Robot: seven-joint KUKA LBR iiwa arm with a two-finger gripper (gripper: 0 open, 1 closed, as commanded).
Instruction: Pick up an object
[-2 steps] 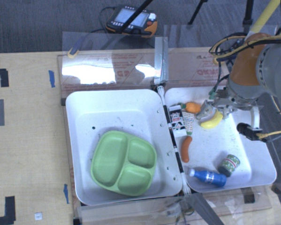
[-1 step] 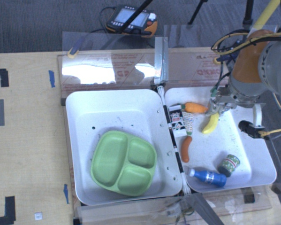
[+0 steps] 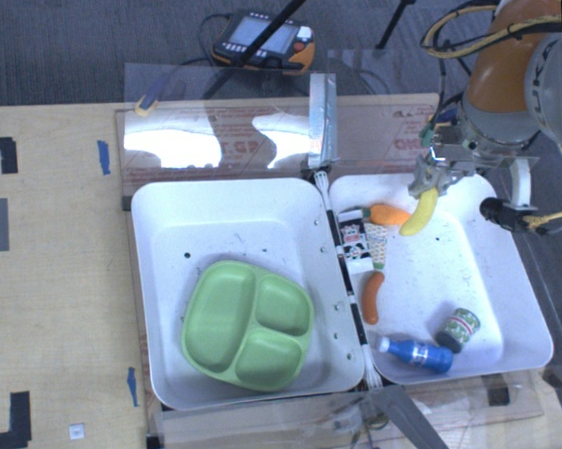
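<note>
My gripper (image 3: 433, 185) hangs over the back of the right bin (image 3: 509, 282), shut on the top end of a yellow banana (image 3: 419, 215). The banana dangles down and to the left from the fingers, above the bin floor. Just left of it lies a small orange carrot-like piece (image 3: 387, 214). A longer orange piece (image 3: 369, 298) lies near the bin's left wall. At the front are a blue bottle (image 3: 416, 353) on its side and a green can (image 3: 458, 328).
A printed card packet (image 3: 357, 242) leans at the right bin's left wall. The left bin (image 3: 168, 225) holds a green divided plate (image 3: 249, 325). A metal post (image 3: 322, 118) stands behind the bins. Cables loop around the arm at upper right.
</note>
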